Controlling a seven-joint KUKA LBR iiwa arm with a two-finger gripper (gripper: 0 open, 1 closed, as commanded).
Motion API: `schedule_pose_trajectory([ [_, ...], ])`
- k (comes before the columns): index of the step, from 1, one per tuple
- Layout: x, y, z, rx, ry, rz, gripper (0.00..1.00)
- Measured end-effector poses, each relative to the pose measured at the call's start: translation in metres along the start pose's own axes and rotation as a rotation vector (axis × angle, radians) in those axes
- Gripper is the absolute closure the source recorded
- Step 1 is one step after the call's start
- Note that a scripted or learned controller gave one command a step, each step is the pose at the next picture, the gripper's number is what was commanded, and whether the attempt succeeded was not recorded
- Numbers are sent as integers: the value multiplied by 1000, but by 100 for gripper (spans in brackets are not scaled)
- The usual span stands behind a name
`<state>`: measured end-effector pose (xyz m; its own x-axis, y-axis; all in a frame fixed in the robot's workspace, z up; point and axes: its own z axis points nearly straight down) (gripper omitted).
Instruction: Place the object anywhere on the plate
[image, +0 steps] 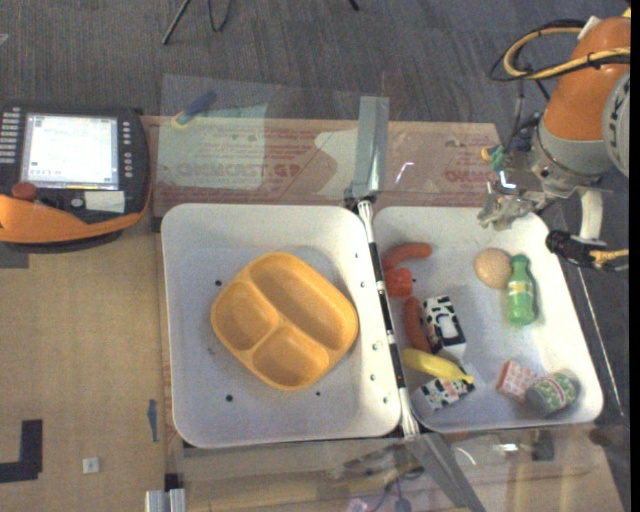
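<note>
The robot's hand (506, 205) hovers over the right bin's (575, 330) far edge, its grip state unclear. Nearest lies a beige, egg-like ball (492, 267): likely light, smooth, prone to roll; best pinched across its middle. The yellow plate (284, 319) waits left.

Plate (285, 320): orange plastic, smooth, matt sheen, 3 compartments. The 2 bins (190, 250): white plastic, smooth, slightly glossy. Green bottle (520, 291): glossy plastic. Desk (80, 340): brown cardboard-like sheet, matt (clear film taped over the far part). Floor (300, 50): grey carpet, rough. Arm (590, 90): glossy orange shell, grey metal wrist.
</note>
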<state>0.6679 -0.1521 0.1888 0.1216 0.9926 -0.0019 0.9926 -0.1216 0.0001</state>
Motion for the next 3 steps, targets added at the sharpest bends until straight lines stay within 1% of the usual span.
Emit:
schedule_pose_trajectory([
  [1, 84, -49, -30, 1, 3, -120, 100],
  [2, 193, -30, -56, -2, 3, 6, 100],
  [3, 246, -106, -54, 2, 2, -65, 100],
])
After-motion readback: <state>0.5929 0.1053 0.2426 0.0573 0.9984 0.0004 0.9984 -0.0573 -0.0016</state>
